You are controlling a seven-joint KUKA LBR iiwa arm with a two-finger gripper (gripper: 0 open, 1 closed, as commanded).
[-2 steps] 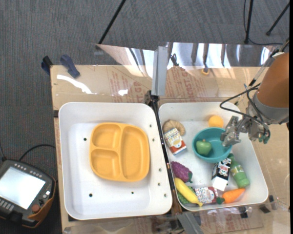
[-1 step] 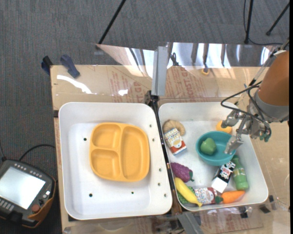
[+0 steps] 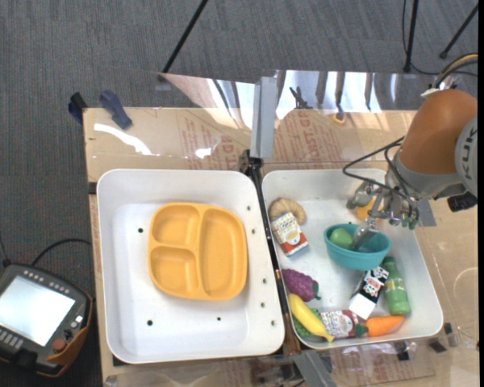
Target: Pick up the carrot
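In the camera view you see 2 white bins side by side on the bench. The left bin (image 3: 121,216) bears 1 yellow divided plate (image 3: 198,250) with 3 compartments, lying flat near its middle.

Take the teal bowl (image 3: 357,248) in the right bin (image 3: 323,185) as your landmark. The carrot (image 3: 383,325) lies well below the bowl, in the bin's near right corner, resting on its side close to the front wall. Just left of the carrot, touching or nearly touching it, lies a small packet with a red end (image 3: 339,323), and left of that a banana (image 3: 306,316). Between the bowl and the carrot you see a black and white carton (image 3: 369,291), tilted, with a green bottle (image 3: 396,289) just beside it on the right. A bunch of purple grapes (image 3: 300,283) sits down and left of the bowl. To the bowl's left stands a small juice box (image 3: 289,234), and above that a croissant (image 3: 286,209). A green round fruit (image 3: 341,236) rests inside the bowl.

The gripper (image 3: 369,230) hangs at the bowl's upper right rim, its fingers pointing down into the bowl. You cannot tell whether the fingers are apart or together, since they are too small and blurred. The carrot is well apart from the gripper.
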